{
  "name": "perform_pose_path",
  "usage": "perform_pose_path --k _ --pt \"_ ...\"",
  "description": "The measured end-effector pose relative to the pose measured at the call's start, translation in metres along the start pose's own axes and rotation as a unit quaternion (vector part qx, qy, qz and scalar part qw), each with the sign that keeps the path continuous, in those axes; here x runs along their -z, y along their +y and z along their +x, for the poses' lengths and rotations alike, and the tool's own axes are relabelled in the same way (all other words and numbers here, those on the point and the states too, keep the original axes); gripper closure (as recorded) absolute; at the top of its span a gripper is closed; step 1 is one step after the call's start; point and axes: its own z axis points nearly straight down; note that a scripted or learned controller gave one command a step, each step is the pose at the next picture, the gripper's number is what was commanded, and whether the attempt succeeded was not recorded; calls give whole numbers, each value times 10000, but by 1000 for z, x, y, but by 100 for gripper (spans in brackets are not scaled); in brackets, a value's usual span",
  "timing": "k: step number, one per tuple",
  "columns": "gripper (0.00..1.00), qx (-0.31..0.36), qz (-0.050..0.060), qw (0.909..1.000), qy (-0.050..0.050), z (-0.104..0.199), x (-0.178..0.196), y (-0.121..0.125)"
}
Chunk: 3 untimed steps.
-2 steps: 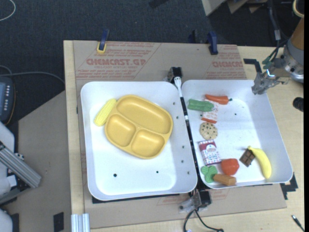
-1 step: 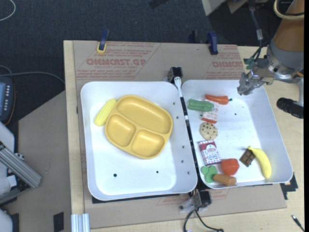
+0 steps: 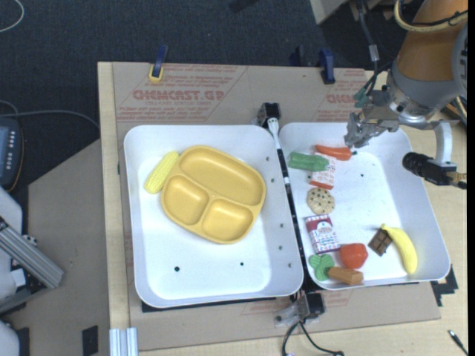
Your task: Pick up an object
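The end effector point(image 3: 355, 141) hangs over the far part of the right bin point(image 3: 415, 199), its tip just above the right end of a carrot point(image 3: 333, 152); whether it is wide or narrow cannot be told. Beside the carrot lie a green piece point(image 3: 307, 162) and a cookie point(image 3: 320, 199); nearer are a tomato point(image 3: 353, 255) and a banana point(image 3: 403, 247). The left bin point(image 3: 148, 221) holds a yellow tray point(image 3: 213, 193) and corn point(image 3: 161, 171).

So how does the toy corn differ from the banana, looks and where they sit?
The corn lies in the left bin, touching the yellow tray's edge; the banana lies in the right bin, beside a small brown piece. The corn is bumpy and straight; the banana is smooth and curved. Both are yellow.
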Motion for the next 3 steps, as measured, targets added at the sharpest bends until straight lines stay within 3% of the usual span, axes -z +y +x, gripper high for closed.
perform_pose_path --k 1,3 --pt "100 0 11 10000 3 41 -15 -13" --pt "100 -22 3 10000 -5 45 -19 -23"
